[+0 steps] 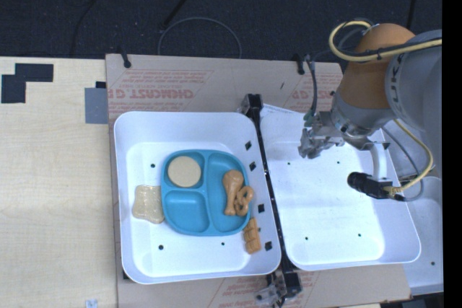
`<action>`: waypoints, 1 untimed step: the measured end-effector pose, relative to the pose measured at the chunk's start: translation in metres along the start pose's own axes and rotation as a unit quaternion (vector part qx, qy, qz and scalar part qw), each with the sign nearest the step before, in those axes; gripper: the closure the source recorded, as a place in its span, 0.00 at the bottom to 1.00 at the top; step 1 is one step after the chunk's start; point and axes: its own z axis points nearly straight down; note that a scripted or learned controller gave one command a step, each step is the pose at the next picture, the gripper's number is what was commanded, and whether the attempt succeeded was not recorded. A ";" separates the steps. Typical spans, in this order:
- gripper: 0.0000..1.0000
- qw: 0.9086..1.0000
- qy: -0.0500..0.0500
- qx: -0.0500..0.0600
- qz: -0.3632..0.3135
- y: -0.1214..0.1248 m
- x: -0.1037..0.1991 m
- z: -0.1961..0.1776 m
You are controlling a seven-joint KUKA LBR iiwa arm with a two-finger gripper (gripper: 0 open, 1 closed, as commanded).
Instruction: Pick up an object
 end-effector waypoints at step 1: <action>1.00 1.000 0.000 0.000 0.000 0.008 -0.008 -0.056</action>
